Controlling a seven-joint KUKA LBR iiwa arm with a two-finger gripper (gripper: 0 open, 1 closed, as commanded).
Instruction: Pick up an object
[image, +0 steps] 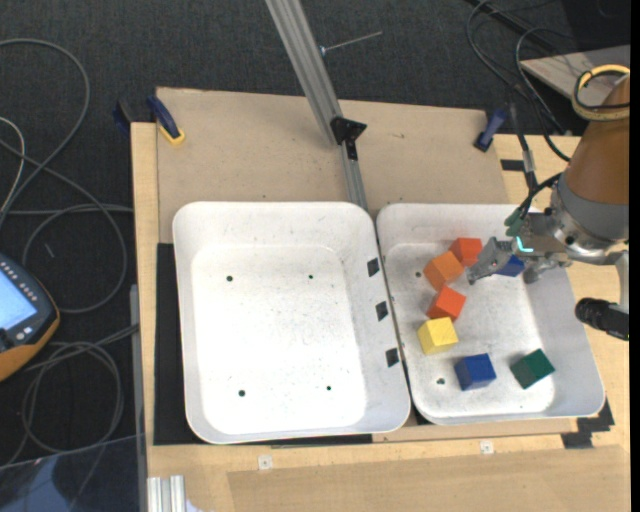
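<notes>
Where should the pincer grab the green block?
Probably from straight above, closing on two opposite flat sides of the green block. It sits apart from the blue block, near the bin's corner, turned askew, so the pincer should rotate to match its faces.

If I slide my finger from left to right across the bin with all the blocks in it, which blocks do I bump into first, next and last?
Yellow block → blue block → green block. The three orange blocks sit bunched above the yellow one, overlapping it in left-right position, so I left them out, along with the blue piece by the gripper.
</notes>
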